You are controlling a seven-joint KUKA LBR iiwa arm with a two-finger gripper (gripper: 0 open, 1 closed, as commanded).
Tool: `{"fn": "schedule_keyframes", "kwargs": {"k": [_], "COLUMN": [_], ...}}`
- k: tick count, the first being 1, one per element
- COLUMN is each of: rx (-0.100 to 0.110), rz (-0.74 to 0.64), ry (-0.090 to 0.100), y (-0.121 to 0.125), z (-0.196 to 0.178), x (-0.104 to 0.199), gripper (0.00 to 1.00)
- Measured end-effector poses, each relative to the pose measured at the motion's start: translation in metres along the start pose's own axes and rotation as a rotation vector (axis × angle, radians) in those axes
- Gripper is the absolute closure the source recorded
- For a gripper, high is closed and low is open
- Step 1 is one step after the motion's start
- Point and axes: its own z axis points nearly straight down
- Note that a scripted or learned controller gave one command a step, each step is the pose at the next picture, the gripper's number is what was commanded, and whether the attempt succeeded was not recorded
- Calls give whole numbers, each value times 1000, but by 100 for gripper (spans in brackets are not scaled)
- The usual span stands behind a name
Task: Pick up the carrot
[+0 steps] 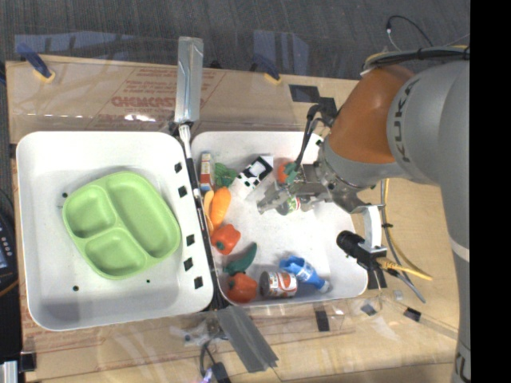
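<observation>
The grey arm with the orange band is reaching in from the right over the right-hand shallow white bin (343,290), and its claw (281,198) is hanging low over the upper middle of that bin, close above a small can with a red and green label (292,204) that is partly hidden beneath it. How far the claw is parted I cannot tell, since the metal parts are blurring together from this angle, and nothing is showing clearly between them. The orange, tapered carrot (217,205) is lying near the left wall of the same bin, tilted with its broader end upward, well apart from the claw. Just below it a red pepper-shaped toy (225,238) is sitting, and a dark green leaf-like piece (244,256) is lying beside that. Farther down, a red tomato-like toy (242,287) is resting in the bottom left corner, with a tin lying on its side (279,284) next to it and a blue object (303,272) just to its right. A slim bottle with a red cap (206,169) is standing along the left wall above the carrot, and a black and white block (255,171) is lying near the top. The left-hand white bin (48,294) is holding a light green divided plastic plate (120,223). Both bins are sitting on the pale wooden worktop (415,349).
</observation>
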Motion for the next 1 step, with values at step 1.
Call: {"fn": "schedule_keyframes", "kwargs": {"k": [1], "rx": [0], "rz": [107], "ry": [0], "y": [-27], "z": [59], "x": [40], "gripper": [0]}}
